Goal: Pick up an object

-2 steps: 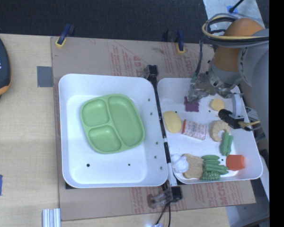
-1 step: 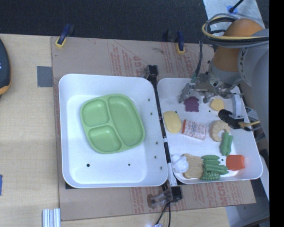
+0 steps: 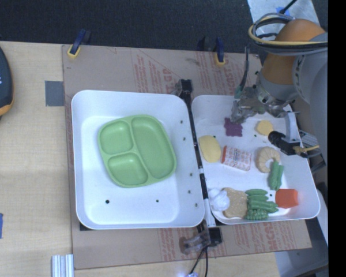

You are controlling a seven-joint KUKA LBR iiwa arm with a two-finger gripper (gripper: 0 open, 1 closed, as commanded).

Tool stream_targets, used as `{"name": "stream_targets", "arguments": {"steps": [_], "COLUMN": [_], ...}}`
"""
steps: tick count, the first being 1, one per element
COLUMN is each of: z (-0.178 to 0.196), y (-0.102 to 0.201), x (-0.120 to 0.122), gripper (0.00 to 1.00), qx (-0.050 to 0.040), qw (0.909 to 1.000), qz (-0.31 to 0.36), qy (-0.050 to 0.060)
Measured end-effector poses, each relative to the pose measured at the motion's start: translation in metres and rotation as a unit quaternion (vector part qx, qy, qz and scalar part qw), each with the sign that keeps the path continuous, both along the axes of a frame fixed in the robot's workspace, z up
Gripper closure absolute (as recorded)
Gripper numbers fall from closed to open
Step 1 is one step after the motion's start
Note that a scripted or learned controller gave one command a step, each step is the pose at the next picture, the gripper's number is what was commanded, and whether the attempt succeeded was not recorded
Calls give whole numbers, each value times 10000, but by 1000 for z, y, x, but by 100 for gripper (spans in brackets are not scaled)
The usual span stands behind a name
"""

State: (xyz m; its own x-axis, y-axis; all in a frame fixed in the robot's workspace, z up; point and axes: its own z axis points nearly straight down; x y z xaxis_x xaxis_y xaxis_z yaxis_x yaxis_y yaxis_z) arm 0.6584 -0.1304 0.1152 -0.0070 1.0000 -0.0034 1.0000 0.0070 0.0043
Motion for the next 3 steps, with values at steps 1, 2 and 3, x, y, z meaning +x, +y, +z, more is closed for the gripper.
{"name": "stream_targets", "arguments": {"steps": [1,2,3], "z": [0,11,10], "y": [0,-1,-1], "x": [0,1,0], "gripper": [0,100,0], "qx": [-1,-12,-13], "qw": [10000,10000,10000], "qz": [4,7,11], "qy": [4,-15,-9]}}
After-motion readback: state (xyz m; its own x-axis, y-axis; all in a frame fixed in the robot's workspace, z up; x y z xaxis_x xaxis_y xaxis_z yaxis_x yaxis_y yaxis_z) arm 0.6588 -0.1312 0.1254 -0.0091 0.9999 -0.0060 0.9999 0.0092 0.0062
